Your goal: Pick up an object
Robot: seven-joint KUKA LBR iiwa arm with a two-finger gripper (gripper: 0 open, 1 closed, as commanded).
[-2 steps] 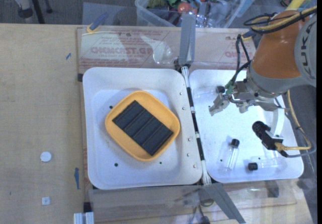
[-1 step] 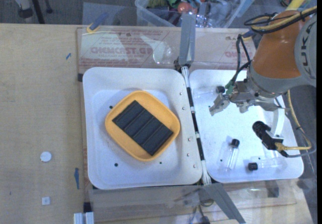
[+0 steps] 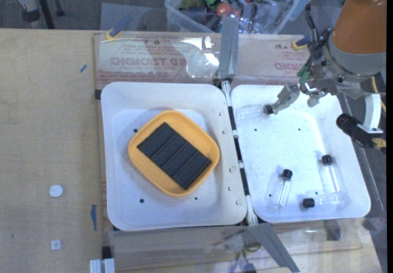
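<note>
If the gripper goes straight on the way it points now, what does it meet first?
Probably the clear vial lying at the right bin's upper left; the gripper points down-left at its black cap. Depth is unclear.

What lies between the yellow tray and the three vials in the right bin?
In the camera view, the bins' touching rims lie between the yellow tray and the vials, then bare white floor.

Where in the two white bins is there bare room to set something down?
Right white bin: the middle floor is bare, between the gripper above and three clear black-capped vials in front. Left white bin: crowded by the yellow square tray, with only margins free.
</note>
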